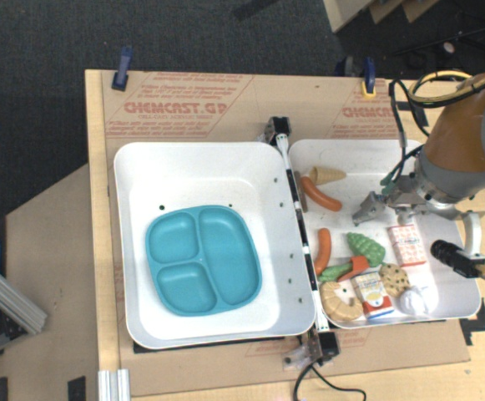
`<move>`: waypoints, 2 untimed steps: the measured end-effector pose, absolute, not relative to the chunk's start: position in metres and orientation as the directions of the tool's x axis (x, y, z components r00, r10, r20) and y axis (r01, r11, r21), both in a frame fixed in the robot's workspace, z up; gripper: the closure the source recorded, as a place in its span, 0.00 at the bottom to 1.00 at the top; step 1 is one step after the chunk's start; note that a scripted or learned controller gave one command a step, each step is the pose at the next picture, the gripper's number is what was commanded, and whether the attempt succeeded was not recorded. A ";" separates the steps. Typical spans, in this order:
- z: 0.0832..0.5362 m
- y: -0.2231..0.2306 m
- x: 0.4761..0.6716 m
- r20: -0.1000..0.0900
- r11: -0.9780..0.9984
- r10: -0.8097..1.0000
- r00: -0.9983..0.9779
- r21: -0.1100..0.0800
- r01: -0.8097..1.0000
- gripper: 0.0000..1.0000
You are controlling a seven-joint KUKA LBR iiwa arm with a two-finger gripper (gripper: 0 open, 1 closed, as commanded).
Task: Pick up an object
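Claw point(374, 209) fingers are seen spread apart and gripping nothing, low over a bare patch of the right bin point(355, 150). Nearest the camera, along that bin's front wall, a round cookie point(341, 301), a small carton point(374, 296) and a clear wrapped piece point(415, 299) are crowded together. Behind them lie a green leafy toy point(366, 247) and an upright sausage point(324, 246). Farther back, a second sausage point(320, 195) lies apart, just beside the claw: probably light, smooth, rigid plastic, best pinched across its narrow middle. In the left bin, a teal divided tray point(202, 259) is set.
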State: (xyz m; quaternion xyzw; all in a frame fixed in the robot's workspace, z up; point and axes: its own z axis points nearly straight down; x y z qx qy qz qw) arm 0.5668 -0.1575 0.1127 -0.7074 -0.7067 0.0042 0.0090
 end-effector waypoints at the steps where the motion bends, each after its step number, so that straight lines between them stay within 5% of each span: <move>1: 0.082 -0.116 0.530 0.005 0.002 1.000 -0.002 -0.009 1.000 0.00; 2: 0.084 -0.109 0.489 0.003 -0.001 1.000 0.001 -0.005 1.000 0.00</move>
